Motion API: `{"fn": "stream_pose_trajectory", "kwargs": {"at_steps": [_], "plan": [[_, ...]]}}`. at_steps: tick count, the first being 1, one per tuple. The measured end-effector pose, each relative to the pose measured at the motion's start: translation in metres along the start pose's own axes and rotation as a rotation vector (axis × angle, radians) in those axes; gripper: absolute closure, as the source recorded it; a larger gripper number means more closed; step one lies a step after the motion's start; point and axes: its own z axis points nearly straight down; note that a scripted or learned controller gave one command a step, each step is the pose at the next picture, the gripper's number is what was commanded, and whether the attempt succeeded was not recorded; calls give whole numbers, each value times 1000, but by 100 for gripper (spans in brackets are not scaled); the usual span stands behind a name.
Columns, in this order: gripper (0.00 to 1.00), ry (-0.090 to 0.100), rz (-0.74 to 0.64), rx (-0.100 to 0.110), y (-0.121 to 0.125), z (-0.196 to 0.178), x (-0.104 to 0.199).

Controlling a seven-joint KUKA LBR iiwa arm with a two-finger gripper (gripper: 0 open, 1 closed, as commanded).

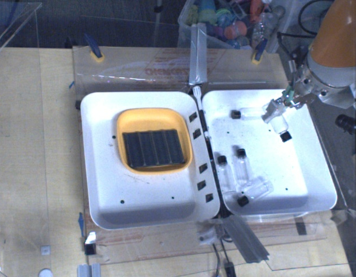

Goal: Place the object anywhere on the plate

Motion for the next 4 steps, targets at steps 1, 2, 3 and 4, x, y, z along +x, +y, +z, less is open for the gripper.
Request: {"fn": "stream_pose_trajectory", "kwargs": {"at_steps": [1,2,3,4], "plan": [[100,-1,-200,-1,11,-9,-6],[100,-1,-358,-2,18,-17,-23],[100,-2,-522,-3,31,-13,-54],[100,3,-699,0,-4,34,-70]]}}
